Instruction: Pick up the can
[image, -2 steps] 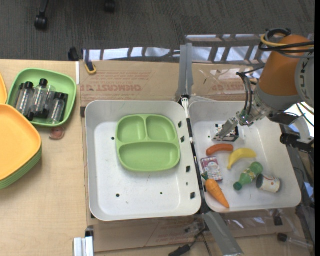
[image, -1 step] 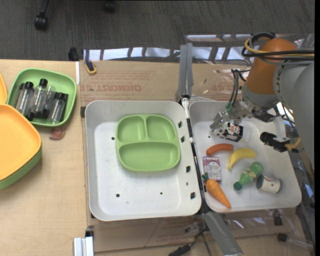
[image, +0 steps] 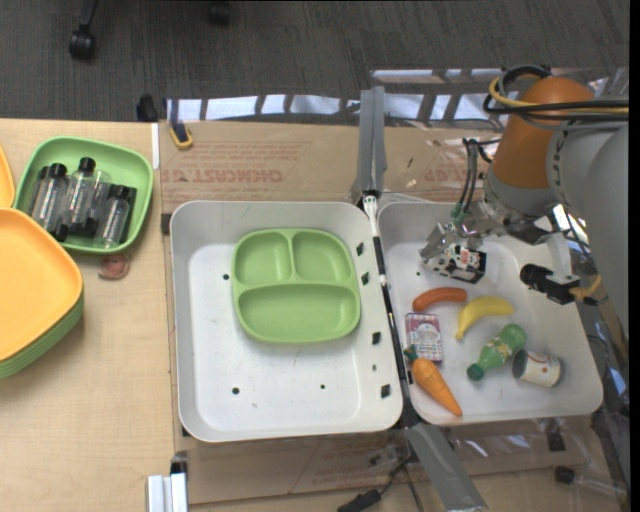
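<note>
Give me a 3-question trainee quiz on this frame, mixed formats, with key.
1. True or false: the green divided plate lies in the right bin.
2. Multiple choice: which item lies nearest the can? A) carrot B) green bottle C) red sausage
3. Fill in: the gripper is over the ___ part of the right bin, above a small black and white item.

Key
1. False. It lies in the left bin.
2. B. The bottle lies just left of the can, which rests on its side near the bin's front right corner.
3. Back. The banana and can lie nearer the front.
</note>
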